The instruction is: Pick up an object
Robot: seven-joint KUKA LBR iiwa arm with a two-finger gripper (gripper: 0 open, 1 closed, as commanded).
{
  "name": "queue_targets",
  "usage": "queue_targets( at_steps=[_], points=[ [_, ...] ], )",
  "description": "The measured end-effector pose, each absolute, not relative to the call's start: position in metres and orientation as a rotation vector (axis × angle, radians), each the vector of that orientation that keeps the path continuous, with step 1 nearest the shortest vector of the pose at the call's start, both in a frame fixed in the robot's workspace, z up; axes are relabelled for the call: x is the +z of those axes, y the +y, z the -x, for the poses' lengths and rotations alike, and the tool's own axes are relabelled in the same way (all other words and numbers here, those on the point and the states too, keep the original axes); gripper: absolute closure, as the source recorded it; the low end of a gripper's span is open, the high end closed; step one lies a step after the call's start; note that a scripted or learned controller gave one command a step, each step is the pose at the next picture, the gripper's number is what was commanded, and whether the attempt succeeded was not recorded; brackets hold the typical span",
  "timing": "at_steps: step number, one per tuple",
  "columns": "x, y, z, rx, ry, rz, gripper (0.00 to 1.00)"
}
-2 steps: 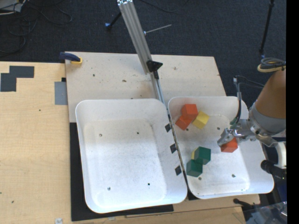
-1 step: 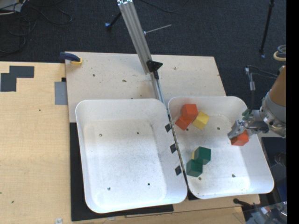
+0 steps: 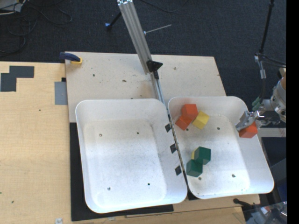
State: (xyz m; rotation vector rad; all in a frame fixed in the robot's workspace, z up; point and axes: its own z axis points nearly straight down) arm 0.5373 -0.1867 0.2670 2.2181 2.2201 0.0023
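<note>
Two shallow white bins sit side by side on the bench (image 3: 187, 73); the left bin (image 3: 121, 155) has a speckled floor, and the right bin (image 3: 233, 171) holds the loose blocks. At the right bin's right rim, near its upper right corner, the pincer (image 3: 246, 122) reaches in from the bench's right side; a small orange-red block (image 3: 248, 131) sits right at its metal tips, over the rim, and seems to be caught between them, though the tips are too small and blurred to judge how wide they stand.

Near the right bin's upper left corner lies a pair of orange blocks (image 3: 187, 115), touching each other; a yellow block (image 3: 201, 120) lies just beside them on their right, touching or nearly so. Lower, toward the bin's left wall, two green blocks (image 3: 198, 161) lie together, one higher and to the right, the other lower and to the left; a sliver of yellow shows at the upper one's left edge.

A long aluminium bar (image 3: 138, 34) slants from the top of the view down to the seam between the bins; a black clamp (image 3: 153, 66) sits on it above the bins' upper rims. Small black clips (image 3: 173, 148) mark the seam where the two bins meet. At the bench's upper left corner lies a blue and yellow tool (image 3: 71, 58).
</note>
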Motion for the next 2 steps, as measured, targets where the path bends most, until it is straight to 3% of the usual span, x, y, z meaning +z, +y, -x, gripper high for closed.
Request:
queue_targets(
  at_steps=[2],
  points=[
    [0.274,-0.077,-0.547,-0.001,2.231,-2.219,1.0]
  ],
)
